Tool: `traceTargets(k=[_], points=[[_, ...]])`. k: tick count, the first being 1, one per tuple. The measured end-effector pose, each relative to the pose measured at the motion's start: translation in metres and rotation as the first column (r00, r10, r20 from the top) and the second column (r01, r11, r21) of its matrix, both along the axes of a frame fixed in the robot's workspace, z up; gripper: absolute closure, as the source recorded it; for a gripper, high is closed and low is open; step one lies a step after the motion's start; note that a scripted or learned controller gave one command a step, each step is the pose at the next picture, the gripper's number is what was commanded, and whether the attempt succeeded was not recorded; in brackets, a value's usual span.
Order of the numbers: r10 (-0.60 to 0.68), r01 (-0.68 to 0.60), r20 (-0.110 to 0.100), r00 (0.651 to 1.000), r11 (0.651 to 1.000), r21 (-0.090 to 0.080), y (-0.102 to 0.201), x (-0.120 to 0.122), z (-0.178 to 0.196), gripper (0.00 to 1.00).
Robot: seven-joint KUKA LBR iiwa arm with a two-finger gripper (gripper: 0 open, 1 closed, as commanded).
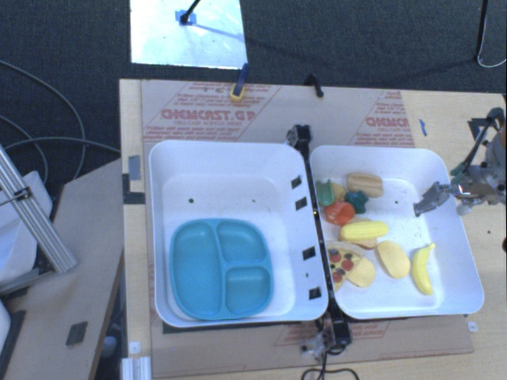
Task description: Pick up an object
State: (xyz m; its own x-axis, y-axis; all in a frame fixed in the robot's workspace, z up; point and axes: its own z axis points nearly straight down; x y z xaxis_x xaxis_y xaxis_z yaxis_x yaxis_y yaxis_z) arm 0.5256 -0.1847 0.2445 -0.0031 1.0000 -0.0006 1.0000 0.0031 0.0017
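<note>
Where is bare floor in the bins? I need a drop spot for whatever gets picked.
Left bin: a bare strip behind the blue tray. Right bin: free behind the gripper and in the front right corner beyond the banana. The toys crowd its left half.

The arm (491, 161) is cut off by the right edge.

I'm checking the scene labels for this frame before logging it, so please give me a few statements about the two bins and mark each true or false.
1. The blue tray lies in the left bin. True.
2. The banana lies in the left bin. False: it lies in the right bin, near the front right corner.
3. The hand hangs over the right bin. True.
4. The pizza slice lies beside the divider between the bins. True.
5. The hand holds the corn. False: the corn lies on the bin floor, apart from the hand.
</note>
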Motion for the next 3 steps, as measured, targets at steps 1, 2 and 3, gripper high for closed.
traceTargets(k=[1, 2, 3], points=[[0.004, -0.004, 0.002, 1.000, 1.000, 0.002, 0.043, 0.042, -0.166, 0.00], [-0.010, 0.010, 0.009, 1.000, 1.000, -0.010, 0.083, 0.058, -0.156, 0.00], [-0.006, 0.006, 0.009, 1.000, 1.000, -0.001, 0.087, -0.002, -0.157, 0.00]])
